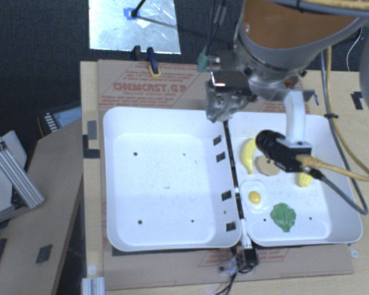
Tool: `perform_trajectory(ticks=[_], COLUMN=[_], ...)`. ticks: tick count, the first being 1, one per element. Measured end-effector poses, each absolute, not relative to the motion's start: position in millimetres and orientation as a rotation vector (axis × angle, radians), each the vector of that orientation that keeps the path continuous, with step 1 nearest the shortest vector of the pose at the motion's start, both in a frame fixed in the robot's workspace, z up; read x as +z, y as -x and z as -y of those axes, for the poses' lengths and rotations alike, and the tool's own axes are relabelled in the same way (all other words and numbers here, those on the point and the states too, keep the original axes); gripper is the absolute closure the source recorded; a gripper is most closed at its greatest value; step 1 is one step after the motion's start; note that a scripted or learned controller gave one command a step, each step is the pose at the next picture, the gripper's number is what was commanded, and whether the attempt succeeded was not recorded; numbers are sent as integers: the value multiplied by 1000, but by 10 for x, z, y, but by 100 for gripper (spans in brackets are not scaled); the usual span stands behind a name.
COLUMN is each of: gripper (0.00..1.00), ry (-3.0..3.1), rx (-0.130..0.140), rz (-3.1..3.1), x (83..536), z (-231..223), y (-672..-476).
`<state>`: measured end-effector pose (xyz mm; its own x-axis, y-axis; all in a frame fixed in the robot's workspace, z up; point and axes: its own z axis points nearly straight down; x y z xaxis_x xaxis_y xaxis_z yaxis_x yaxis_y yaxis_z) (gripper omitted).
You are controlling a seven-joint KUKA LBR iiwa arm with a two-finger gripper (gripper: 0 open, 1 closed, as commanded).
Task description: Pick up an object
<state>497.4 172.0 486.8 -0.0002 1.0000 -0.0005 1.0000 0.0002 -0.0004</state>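
Objects lie in the right bin (341,223): a banana (249,154) near the divider, a tan disc (268,166) just beside it, a fried egg (254,198) below them, a green leaf (284,216) beside the egg toward the front edge, and a small yellow piece (304,179) further right. The left bin (120,134) sits alongside. The gripper (220,110) hangs over the back end of the divider between the bins, apart from every item. Whether its fingers are spread or closed cannot be told, and nothing shows between them.
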Motion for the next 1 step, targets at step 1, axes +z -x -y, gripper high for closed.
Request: perform_trajectory(ticks=[1], gripper=[100], ry=[-2218], rx=[13], rz=[-2215], x=[5373], z=[-1632], y=[-5928])
